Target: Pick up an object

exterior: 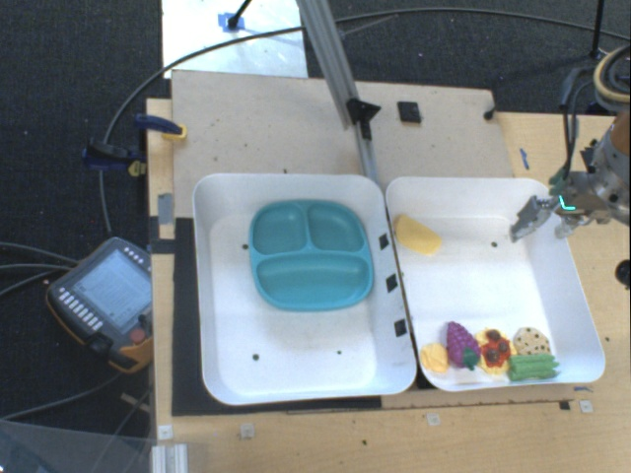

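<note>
A: Fingers?
B: The gripper (545, 217) has them spread, holding nothing, above the right bin's (493, 284) far right corner.
A: Objects?
B: A yellow piece (418, 236) lies far-left; toy foods (490, 351) line the near edge.

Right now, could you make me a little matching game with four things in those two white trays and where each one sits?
Things:
1. teal divided plate
2. yellow lump
3. purple grape bunch
4. gripper

Places:
A. top left corner of the right tray
B. middle of the left tray
C. over the right tray's upper right part
D. along the right tray's bottom edge, among other toy food

Pairs: 1-B, 2-A, 3-D, 4-C
</note>
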### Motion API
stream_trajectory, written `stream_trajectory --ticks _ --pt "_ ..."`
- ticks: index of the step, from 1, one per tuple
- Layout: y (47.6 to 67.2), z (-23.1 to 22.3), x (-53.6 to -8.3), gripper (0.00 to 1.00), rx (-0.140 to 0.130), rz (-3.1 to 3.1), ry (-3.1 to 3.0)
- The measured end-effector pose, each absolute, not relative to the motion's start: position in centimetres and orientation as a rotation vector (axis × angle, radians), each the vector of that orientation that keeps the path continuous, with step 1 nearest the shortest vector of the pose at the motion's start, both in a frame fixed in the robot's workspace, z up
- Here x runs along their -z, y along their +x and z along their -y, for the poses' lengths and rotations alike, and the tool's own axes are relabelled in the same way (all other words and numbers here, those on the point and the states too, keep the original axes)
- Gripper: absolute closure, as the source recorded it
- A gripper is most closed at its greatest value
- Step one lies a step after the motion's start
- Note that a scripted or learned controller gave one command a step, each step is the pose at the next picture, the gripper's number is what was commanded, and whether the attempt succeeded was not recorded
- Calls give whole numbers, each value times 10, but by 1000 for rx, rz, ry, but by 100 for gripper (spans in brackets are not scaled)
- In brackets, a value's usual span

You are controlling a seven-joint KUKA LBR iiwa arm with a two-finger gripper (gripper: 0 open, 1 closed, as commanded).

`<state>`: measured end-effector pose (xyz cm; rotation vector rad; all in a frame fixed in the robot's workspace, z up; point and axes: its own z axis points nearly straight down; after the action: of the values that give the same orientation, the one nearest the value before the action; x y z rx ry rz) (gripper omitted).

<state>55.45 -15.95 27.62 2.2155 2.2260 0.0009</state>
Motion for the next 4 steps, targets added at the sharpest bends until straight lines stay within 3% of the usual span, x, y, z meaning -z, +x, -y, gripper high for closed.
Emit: stream_trajectory --ticks 1,4 --pt "555 159 -276 0 -1 -2226 2215" --pt "554 147 -134 0 2 -2224 2222"
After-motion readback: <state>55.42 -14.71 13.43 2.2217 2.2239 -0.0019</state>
